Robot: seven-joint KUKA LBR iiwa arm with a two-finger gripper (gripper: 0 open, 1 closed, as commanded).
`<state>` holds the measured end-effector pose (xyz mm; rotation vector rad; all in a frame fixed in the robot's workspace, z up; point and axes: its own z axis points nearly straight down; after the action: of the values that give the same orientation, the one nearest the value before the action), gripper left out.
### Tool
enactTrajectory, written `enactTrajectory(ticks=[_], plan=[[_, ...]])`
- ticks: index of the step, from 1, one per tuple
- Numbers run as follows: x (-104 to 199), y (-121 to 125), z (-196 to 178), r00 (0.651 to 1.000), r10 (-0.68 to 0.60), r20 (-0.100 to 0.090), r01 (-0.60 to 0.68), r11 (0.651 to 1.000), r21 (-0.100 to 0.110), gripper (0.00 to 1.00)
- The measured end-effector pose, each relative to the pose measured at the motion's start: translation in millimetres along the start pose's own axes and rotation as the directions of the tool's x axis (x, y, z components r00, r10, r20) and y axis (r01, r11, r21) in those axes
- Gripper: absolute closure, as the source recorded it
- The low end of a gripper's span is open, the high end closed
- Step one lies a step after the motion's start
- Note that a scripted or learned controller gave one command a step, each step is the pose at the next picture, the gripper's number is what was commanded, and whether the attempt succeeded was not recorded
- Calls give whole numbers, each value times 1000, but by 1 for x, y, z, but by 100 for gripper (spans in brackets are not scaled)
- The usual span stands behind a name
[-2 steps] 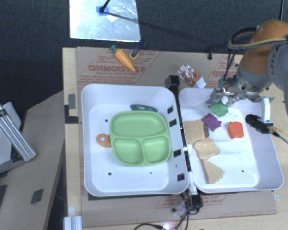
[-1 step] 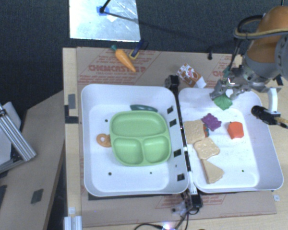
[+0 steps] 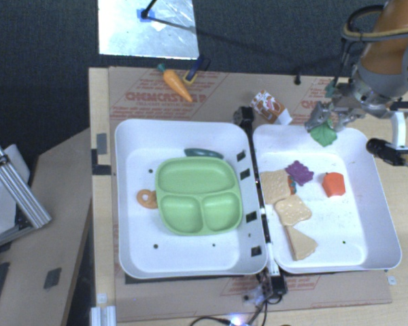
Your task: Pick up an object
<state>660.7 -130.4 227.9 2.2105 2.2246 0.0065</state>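
Above the right bin's (image 3: pixel 377 182) far rim, the pincer (image 3: pixel 324 122) clamps a crumpled green piece (image 3: pixel 324 135).

Viewpoint: one fixed camera, set above the bench (image 3: pixel 68 182) and looking down at a slant.
Facing: toward the far bench edge and the dark wall behind it (the claw (image 3: pixel 324 122) enters at the upper right).
Nearness: far enough to take in both white bins whole, the left bin (image 3: pixel 132 250) well to the claw's left, the right bin (image 3: pixel 381 236) just below the claw.
Framing: bench corners and floor show at the left side.
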Motion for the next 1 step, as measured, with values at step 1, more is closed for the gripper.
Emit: enactTrajectory(ticks=[1], plan=[[27, -39, 3, 1000, -1, -2, 1, 1000, 7, 100]])
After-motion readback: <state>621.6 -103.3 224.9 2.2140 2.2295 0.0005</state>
